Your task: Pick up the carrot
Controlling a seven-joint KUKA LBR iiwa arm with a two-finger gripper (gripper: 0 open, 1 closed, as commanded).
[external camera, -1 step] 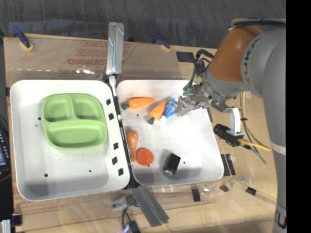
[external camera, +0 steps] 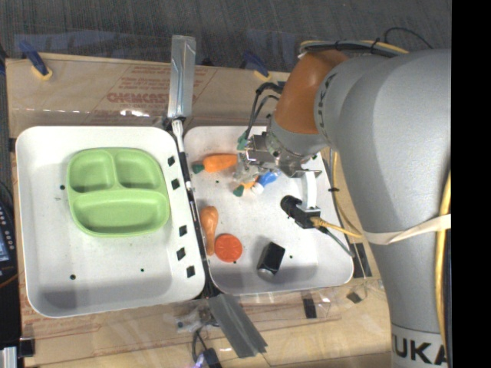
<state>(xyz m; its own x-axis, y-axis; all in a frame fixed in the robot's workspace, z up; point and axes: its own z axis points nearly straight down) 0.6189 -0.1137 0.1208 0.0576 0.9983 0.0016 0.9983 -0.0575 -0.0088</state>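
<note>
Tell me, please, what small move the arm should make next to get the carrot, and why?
Probably shift the gripper a little toward the left bin and lower it. The carrot lies flat near the right bin's far end, just beside the gripper and apparently not held yet.

Open floor lies mid-bin; around the carrot (external camera: pixel 219 162) crowd the end effector (external camera: pixel 257 176) and small toys (external camera: pixel 261 182) — wall (external camera: pixel 182 176) leftward.

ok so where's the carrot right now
The carrot lies in the right bin, near its upper left corner, just left of the gripper.
</note>
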